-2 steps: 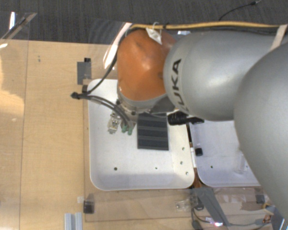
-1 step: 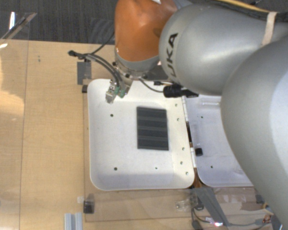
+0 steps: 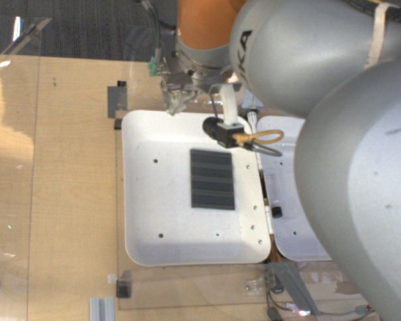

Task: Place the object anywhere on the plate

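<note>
A dark grey ribbed rectangular plate lies flat near the middle of the left white bin. My gripper hangs over the far rim of that bin, beyond the plate and a little to its left. I see nothing between the gripper and the plate. The big grey arm hides most of the right bin and whatever lies in it.
The bins sit on a wooden bench. Small dark clamps stand at the left bin's far left corner and near left corner. A small black piece sits at the right bin's left rim.
</note>
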Controlling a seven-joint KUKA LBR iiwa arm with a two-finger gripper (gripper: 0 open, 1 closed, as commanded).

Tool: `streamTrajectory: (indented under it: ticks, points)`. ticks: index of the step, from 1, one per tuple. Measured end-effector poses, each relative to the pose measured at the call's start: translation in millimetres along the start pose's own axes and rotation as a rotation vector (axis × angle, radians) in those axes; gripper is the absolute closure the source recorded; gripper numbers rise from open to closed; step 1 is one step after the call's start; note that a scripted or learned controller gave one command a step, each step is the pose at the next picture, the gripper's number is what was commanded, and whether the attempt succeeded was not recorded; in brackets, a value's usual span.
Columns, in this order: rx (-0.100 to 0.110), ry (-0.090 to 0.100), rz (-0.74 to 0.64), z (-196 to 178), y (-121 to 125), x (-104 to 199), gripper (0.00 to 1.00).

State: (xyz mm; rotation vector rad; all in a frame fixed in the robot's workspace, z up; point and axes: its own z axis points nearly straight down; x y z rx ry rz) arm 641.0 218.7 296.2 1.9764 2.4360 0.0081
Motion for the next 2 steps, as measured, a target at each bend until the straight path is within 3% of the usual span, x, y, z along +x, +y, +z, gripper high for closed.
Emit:
streamTrajectory:
  ticks: [1, 2]
  points:
    - [0.003, 0.001, -0.216, 49.0, -31.6, 12.3, 1.00]
    - [0.007, 0.001, -0.046, 177.2, 9.5, 7.4, 1.00]
